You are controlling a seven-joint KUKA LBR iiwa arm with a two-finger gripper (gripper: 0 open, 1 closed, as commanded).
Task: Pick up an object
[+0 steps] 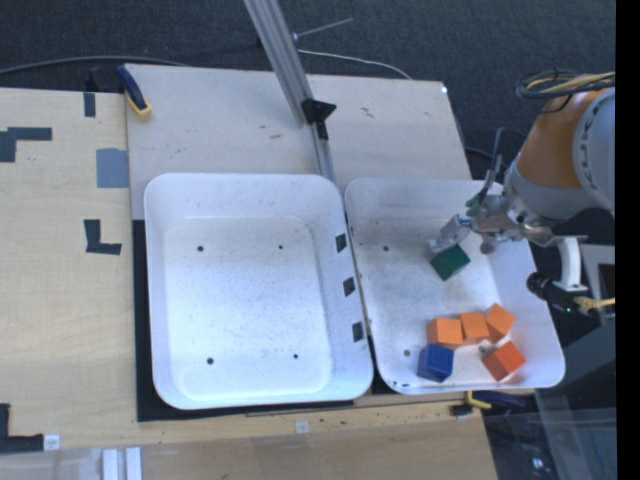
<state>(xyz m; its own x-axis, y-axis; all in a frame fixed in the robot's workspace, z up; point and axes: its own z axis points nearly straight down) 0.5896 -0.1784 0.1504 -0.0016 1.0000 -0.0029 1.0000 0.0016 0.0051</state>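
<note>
The gripper (452, 236) is seen in the right bin (400, 268), in the upper middle part of it, coming in from the arm (560, 158) at the right of the frame. A green block (450, 262) lies directly under the fingertips, a little lower in the picture, and it seems to touch them or nearly so. Whether the block is already between the fingers cannot be told from this slanted view, and the state of the gripper cannot be judged either.

The block looks tilted, with one corner pointing to the lower left. The coming move is judged to depend on this short downward relation: the gripper must be lowered around the block, not beside it.

Other candidates are grouped well apart, at the lower right of the same bin: three orange blocks (470, 326), a red-orange block (504, 360) and a blue block (435, 362).
</note>
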